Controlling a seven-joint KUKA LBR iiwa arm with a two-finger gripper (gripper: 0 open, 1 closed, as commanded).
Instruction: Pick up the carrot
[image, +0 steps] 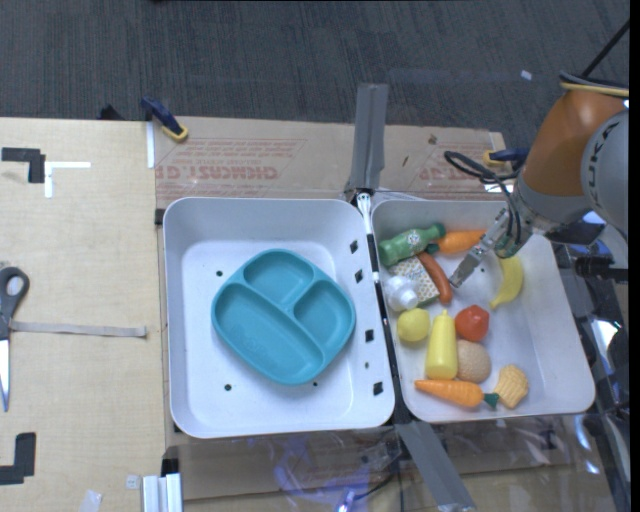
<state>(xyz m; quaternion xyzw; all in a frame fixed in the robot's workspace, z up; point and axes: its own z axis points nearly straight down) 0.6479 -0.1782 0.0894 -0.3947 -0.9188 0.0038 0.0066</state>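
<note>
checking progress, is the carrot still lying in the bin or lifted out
Lying in the bin. The carrot rests flat on the right bin's floor near its front edge, while the gripper is farther back.

I am looking down at a robot lab, not a home. My grey and orange arm (580, 150) reaches over a bench (80, 250) made of plain board and cardboard. 2 white bins (180, 300) sit side by side. 1 holds a blue tray (284, 316), the other toy food (445, 340). Scissors (8, 310) and black tape marks (25, 160) lie on the bench. The floor (250, 50) is dark carpet.
</note>
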